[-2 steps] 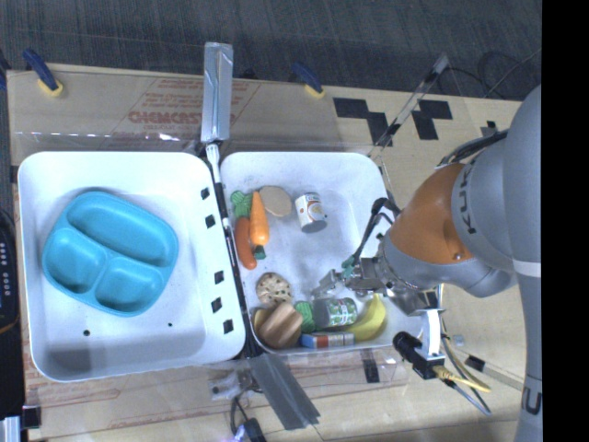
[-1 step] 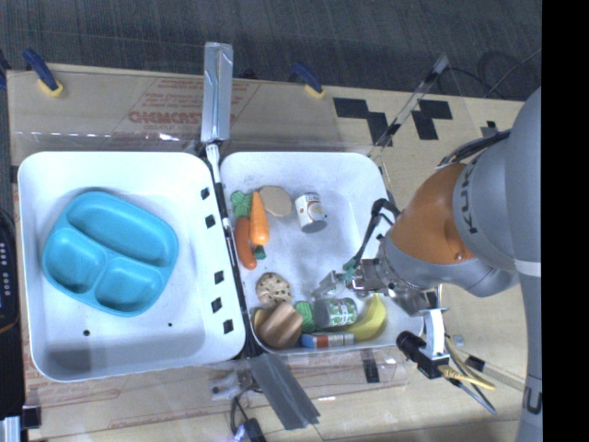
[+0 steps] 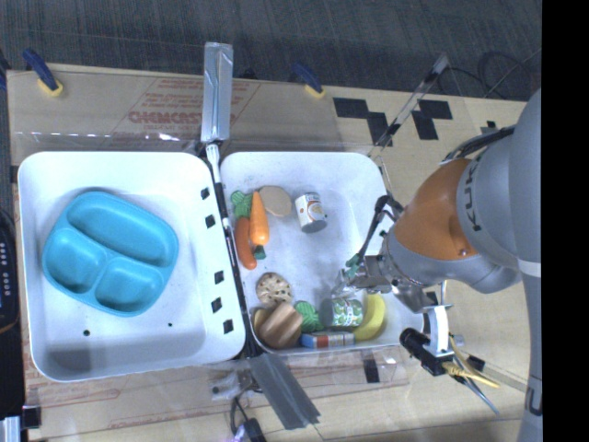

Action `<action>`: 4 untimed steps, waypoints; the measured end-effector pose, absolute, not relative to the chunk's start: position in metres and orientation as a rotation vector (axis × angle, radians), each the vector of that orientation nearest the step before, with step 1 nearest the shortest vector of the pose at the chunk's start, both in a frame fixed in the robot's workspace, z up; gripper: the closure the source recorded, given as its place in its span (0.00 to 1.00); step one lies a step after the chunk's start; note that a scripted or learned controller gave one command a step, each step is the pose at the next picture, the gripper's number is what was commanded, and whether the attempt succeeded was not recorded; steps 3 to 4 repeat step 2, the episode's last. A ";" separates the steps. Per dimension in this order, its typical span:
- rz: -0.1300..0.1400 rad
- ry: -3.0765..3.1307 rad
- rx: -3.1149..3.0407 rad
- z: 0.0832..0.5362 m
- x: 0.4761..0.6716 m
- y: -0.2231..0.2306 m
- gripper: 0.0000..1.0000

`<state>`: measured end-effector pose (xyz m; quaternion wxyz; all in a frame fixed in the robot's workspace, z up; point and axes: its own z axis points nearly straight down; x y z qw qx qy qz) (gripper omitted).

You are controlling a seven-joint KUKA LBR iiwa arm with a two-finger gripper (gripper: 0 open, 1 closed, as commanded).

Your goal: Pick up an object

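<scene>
1. A grey arm with an orange band point(image 3: 433, 221) reaches in from the right over the right-hand white bin point(image 3: 354, 168), the landmark for everything below.
2. The gripper point(image 3: 357, 279) hangs low over the bin's lower right corner, directly above a crumpled green-and-silver packet point(image 3: 347, 311). Whether it is spread or closed, and whether it grips anything, cannot be told; the wrist hides it.
3. The packet, the likely target, lies against the bin's bottom wall, touching a yellow banana point(image 3: 374, 319) on its right.
4. Judged by its look, the packet is light, soft and slick, likely to crumple or slide; a pinch across its bunched middle seems safest.
5. Along the same bottom wall, left of the packet, lie a red-and-blue marker point(image 3: 324, 340), a green piece point(image 3: 308, 318) and a brown bread roll point(image 3: 277, 325).
6. Along the bin's left wall sit two carrots point(image 3: 254, 228) and a cookie point(image 3: 273, 288); a small can point(image 3: 310, 212) rests near the bin's middle top.
7. Left of this bin, the second bin point(image 3: 55, 178) holds a blue divided tray point(image 3: 110, 251).
</scene>
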<state>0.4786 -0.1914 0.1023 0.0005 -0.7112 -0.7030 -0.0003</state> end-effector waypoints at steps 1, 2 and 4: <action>-0.001 -2.194 -2.249 0.092 0.522 -0.206 1.00; -0.002 -2.194 -2.247 0.092 0.522 -0.205 0.00; -0.002 -2.194 -2.247 0.092 0.522 -0.205 0.00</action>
